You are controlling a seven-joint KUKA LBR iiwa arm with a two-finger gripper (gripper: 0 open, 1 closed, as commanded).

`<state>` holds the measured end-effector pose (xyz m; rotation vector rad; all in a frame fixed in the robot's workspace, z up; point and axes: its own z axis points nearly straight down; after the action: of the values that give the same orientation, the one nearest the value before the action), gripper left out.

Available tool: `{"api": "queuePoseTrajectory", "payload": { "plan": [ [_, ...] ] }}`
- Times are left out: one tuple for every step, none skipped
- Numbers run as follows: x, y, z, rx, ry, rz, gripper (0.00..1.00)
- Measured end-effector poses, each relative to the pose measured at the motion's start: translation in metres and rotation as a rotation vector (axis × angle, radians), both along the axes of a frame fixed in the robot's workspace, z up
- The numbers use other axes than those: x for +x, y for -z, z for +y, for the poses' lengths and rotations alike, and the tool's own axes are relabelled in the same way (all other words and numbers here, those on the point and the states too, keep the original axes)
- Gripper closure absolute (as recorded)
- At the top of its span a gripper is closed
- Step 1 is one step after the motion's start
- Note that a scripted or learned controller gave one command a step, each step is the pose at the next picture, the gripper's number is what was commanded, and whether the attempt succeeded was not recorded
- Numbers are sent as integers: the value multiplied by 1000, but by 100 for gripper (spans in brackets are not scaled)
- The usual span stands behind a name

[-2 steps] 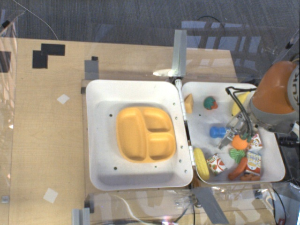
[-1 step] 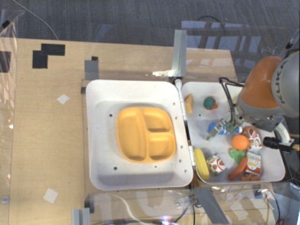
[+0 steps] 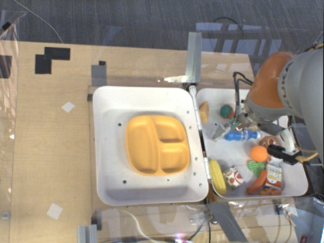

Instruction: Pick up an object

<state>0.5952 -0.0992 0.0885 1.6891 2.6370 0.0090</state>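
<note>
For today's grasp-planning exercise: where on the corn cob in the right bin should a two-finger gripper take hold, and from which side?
Grip the corn cob across its narrow middle, coming straight down from above. It lies flat and lengthwise along the right bin's left wall, so fingers should close across its width. The wall leaves little room on that side, and the small red and white carton sits close on the other, so room looks tight.
</note>
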Motion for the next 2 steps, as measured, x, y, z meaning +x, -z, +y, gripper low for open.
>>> {"api": "queuePoseTrajectory", "payload": {
  "plan": [
    [49,-31,8,-1,-88,5,0],
    [64,0,2,-3,-386,15,0]
  ]
}}
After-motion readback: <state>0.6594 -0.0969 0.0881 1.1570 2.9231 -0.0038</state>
